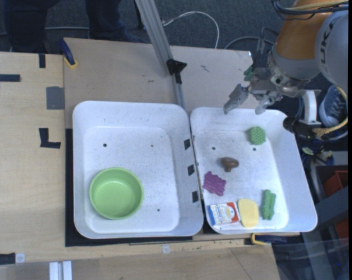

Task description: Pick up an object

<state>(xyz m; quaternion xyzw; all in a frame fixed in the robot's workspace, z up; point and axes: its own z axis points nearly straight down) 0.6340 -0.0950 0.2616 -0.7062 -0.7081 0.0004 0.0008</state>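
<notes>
We see a green bowl (116,193) near-left in the left bin (85,118) | right bin (292,156): purple piece (214,183), brown lump (229,163), red-and-white packet (224,213), yellow block (248,212), green ball (257,135), green strip (269,204) | jaws released, grasping nothing, gripper (247,102) over the right bin's far edge.

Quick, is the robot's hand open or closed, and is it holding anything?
Hand: open, fingers spread, holding nothing. It hangs over the far edge of the right bin, up beyond the green bumpy ball.
</notes>
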